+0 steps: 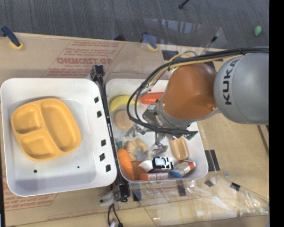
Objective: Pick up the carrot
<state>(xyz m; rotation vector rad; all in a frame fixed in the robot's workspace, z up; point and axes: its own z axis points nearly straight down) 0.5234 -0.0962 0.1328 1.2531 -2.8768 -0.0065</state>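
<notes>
The carrot (124,163) is an orange tapered piece lying against the left wall of the right bin (203,154), near its front corner. My gripper (147,141) hangs under the orange wrist over the middle of that bin, up and to the right of the carrot and apart from it. It is open, its metal fingers (158,147) spread just above a beige ring-shaped toy (137,147), with nothing held between them. The arm hides the bin's middle and back right.
The right bin is crowded: a yellow piece (119,101), an orange-red piece (150,98), a tan round piece (122,120), a bread-like piece (179,149) and small packets (164,167) along the front. The left bin (47,178) holds a yellow divided tray (45,128).
</notes>
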